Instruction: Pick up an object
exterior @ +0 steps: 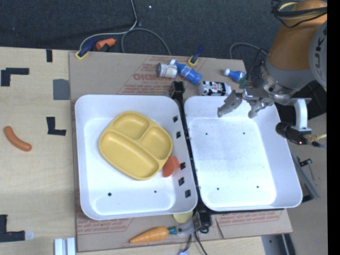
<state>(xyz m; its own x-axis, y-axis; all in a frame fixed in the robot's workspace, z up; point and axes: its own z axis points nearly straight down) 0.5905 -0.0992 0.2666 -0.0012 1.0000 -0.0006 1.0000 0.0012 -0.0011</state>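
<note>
A yellow divided plate [136,144] lies in the left bin [91,110]. A small orange-red piece [170,167] rests against the plate's lower right rim. My gripper [242,107] hangs over the far edge of the right bin [276,195], fingers spread apart with nothing between them. It is well to the right of the plate and the orange-red piece.
Behind the bins on the cardboard lie a blue and white bottle [180,70], a black and white item [214,88] and clamps. A toy carrot [150,235] lies in front of the bins. A sausage [17,138] sits far left on the bench.
</note>
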